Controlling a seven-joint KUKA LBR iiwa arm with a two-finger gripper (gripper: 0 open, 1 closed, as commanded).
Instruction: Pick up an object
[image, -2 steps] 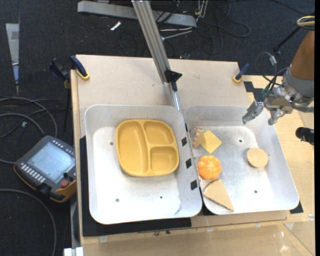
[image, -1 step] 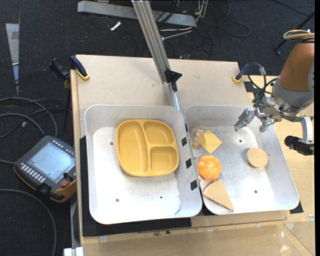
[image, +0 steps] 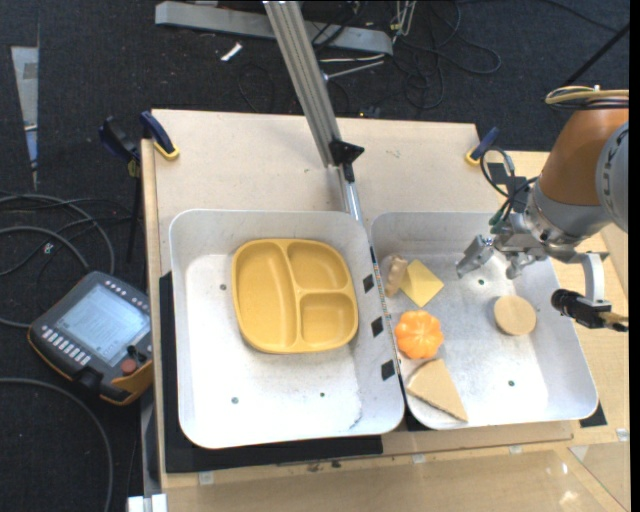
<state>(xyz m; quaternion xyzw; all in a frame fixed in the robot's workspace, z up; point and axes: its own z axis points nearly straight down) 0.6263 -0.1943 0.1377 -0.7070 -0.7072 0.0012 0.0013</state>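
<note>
The gripper (image: 497, 255) hangs over the right bin (image: 560, 400), its fingers spread wide and holding nothing. Below lie a round tan disc (image: 515, 315), an orange fruit (image: 419, 334) and two yellow wedges (image: 421, 283); a yellow tray (image: 295, 296) fills the left bin (image: 200, 400).

teach pendant (image: 92, 338), floor cables (image: 40, 225), clamps (image: 158, 135)

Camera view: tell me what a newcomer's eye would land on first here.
The yellow divided plate stands out first, lying alone in the left bin. Next comes the orange fruit in the right bin, close to the divider, with a yellow wedge above it, a tan wedge below it and a round tan disc further right. The arm's gripper hovers over the right bin's upper part, holding nothing.
</note>
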